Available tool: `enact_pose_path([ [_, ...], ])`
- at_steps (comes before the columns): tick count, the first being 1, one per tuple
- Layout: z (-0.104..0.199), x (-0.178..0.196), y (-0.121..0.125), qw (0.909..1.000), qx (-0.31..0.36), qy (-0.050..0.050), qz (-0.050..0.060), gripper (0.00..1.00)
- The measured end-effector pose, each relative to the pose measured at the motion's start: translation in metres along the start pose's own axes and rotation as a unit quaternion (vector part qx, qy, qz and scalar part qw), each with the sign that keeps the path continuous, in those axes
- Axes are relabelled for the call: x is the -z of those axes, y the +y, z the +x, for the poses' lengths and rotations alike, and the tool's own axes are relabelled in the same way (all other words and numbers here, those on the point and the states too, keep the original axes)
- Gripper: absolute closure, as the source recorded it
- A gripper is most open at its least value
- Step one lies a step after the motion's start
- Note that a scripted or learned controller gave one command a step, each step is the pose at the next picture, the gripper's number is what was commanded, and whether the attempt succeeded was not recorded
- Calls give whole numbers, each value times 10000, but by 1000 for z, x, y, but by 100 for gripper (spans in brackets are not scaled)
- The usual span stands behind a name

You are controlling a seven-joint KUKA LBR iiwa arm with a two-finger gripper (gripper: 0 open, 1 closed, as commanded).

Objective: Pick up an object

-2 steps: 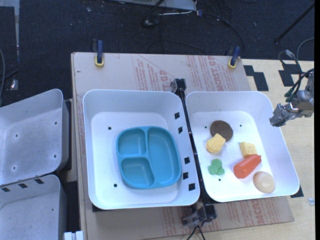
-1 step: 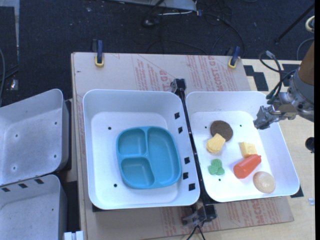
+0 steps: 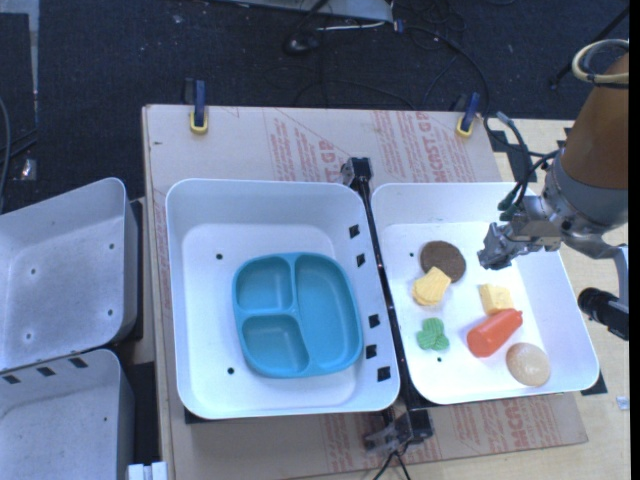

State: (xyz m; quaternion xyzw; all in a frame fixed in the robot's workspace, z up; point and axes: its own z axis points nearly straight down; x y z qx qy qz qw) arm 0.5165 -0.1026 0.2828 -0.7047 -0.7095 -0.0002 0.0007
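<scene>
The right bin holds several toy foods: a brown round cookie, a yellow chunk, a small yellow cube, a green broccoli piece, an orange-red carrot and a beige egg-like ball. My gripper hangs over the right bin's middle right, just right of the cookie and above the yellow cube. Nothing is visibly held in it.
The left bin holds a blue three-compartment tray. A black divider runs between the bins. White bin lids lie off the bench at the left. Yellow clamps sit at the bench's back edge.
</scene>
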Motion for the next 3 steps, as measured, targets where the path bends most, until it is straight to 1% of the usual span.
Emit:
enact_pose_path([
  [1, 50, -9, 6, 10000, 5, 1, -1, 100],
  [2, 96, -26, -6, 10000, 0, 0, 5, 100],
  [3, 151, -24, -6, 10000, 10, 3, -1, 100],
])
